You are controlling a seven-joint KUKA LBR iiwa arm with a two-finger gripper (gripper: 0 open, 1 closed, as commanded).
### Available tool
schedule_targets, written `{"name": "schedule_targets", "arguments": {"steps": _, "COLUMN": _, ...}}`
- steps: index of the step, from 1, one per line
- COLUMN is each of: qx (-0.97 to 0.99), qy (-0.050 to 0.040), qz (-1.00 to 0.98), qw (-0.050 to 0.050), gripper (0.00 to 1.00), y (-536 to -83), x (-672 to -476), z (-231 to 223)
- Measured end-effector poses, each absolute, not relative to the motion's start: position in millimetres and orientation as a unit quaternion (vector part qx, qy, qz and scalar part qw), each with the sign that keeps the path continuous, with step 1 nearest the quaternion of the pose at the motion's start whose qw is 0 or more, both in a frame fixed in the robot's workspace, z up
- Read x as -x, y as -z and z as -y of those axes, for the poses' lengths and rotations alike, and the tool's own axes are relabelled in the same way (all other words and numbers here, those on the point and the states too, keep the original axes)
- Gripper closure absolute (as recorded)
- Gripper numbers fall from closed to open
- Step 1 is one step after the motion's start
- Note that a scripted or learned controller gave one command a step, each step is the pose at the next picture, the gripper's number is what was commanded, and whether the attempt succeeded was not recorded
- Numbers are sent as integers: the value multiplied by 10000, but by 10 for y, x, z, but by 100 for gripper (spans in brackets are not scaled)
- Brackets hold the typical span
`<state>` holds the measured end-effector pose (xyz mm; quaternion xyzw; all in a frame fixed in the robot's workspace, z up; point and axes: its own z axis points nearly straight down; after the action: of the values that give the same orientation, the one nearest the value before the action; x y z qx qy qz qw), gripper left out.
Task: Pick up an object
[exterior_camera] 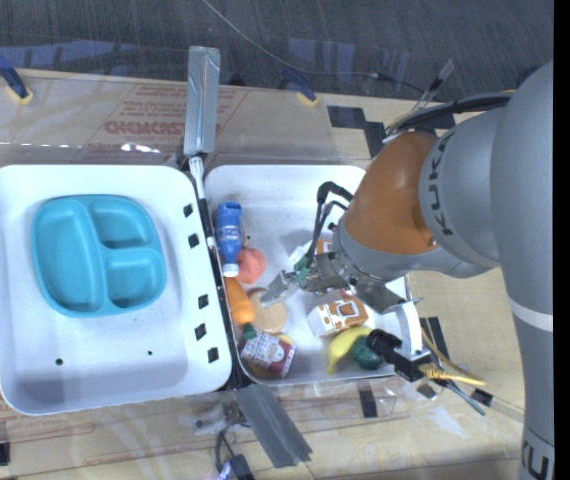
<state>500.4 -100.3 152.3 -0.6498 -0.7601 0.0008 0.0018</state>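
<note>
Grey-and-orange arm (pixel 415 208) hangs nearest; its gripper (pixel 300 280) hovers low, grip unreadable, probably lining up the round peach-coloured fruit (pixel 251 264) just left.

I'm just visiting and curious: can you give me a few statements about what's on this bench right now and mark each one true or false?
1. A blue divided tray lies in the left bin. True.
2. The banana lies in the left bin. False: it is in the right bin, near its front edge.
3. The arm's end effector is over the right bin. True.
4. The blue bottle lies on the blue divided tray. False: it lies in the right bin, beside the wall between the bins.
5. The arm has an orange band. True.
</note>
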Motion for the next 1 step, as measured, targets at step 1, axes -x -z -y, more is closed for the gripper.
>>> {"name": "schedule_targets", "arguments": {"steps": 1, "qx": 6152, "qy": -7, "qz": 7883, "qw": 12, "gripper": 0, "y": -908, "x": -5733, "z": 1100}}
